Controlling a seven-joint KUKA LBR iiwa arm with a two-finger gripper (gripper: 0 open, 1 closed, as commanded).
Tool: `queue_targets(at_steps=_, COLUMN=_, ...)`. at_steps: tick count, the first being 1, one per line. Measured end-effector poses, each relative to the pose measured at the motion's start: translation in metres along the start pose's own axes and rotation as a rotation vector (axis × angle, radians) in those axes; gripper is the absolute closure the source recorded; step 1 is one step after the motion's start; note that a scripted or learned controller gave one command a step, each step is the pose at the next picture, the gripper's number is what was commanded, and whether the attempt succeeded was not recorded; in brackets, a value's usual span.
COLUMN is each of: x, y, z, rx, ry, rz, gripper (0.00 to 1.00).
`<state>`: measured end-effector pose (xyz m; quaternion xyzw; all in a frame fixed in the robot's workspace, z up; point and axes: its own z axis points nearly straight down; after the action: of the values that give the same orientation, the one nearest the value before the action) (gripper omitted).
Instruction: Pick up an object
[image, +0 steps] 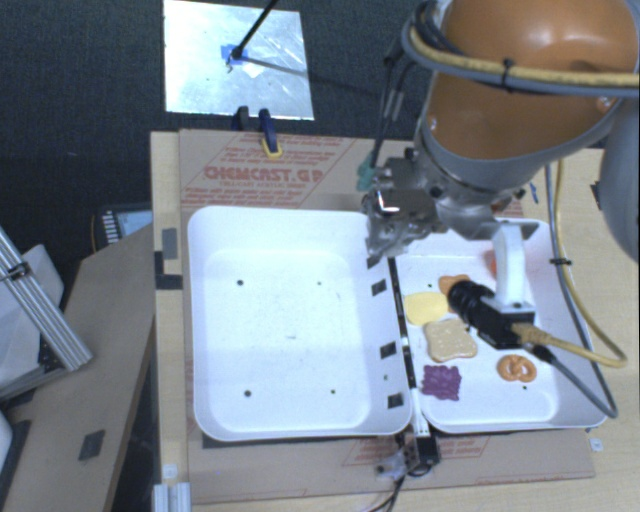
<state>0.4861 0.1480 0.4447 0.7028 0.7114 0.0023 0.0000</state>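
The grey arm (520, 90) with its orange band comes in from the right, over the far right of the bench (110, 330). A brown cardboard sheet (330, 160) lies on the bench under the 2 white bins. Along its far edge, red print reads "CHEMCAST", followed by letters that look like "GP"; a fainter red line on its near edge is too small to read.

The left bin (290, 310) and the right bin (480, 405) sit side by side, touching along a middle rim. Beyond the sheet lies a shiny metal plate (240, 60).

The gripper (380, 240) hangs over the far end of that middle rim, pointing down and slightly left. I cannot tell whether it is open or closed, and nothing is seen in its grip.

All the loose things lie in the right bin:
- The toast slice (450, 340) lies flat near the middle rim, roughly square, its rounded top towards the far left.
- The yellow slice (424, 306) lies just beyond it, its long axis running left to right.
- The purple cluster (441, 381) lies nearest the front, just beside the toast.
- The pretzel (516, 369) lies flat to the right, apart from the toast.
- A small orange piece (454, 284) lies beyond the yellow slice.
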Motion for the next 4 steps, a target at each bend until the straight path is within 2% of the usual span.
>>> queue_targets(at_steps=1, x=0.046, y=0.001, z=-0.096, rx=-0.008, ry=0.003, rz=0.003, gripper=1.00)
queue_targets(at_steps=2, x=0.044, y=0.001, z=-0.102, rx=-0.002, ry=0.000, rz=0.002, gripper=1.00)
queue_targets(at_steps=4, x=0.044, y=0.002, z=-0.124, rx=-0.004, ry=0.002, rz=-0.011, gripper=1.00)
